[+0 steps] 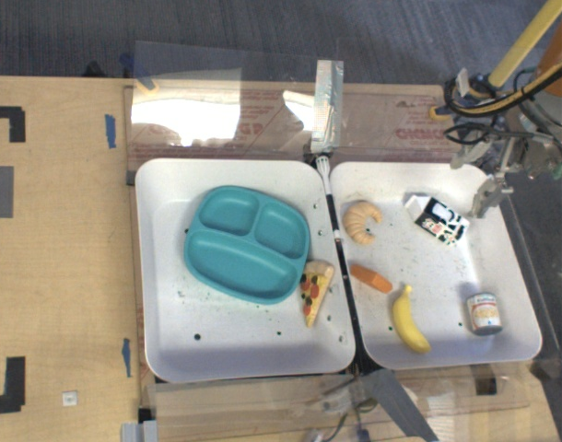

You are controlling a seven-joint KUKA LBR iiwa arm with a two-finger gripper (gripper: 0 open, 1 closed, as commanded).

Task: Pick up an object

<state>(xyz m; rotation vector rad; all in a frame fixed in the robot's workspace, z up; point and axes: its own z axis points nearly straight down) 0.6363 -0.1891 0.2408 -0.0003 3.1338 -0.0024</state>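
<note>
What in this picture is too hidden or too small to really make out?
- Gripper, camera view: small and lost among cables; whether it is open or shut is unclear.
- Small can: label too small to read.
- Black-and-white packet: print illegible.
- Arm: cut off by the top-right edge.

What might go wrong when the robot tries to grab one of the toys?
The gripper hangs near the right bin's far wall, so it might bump the rim. The carrot lies close to the banana, so it could knock one aside. The small can stands upright and may tip over.
</note>
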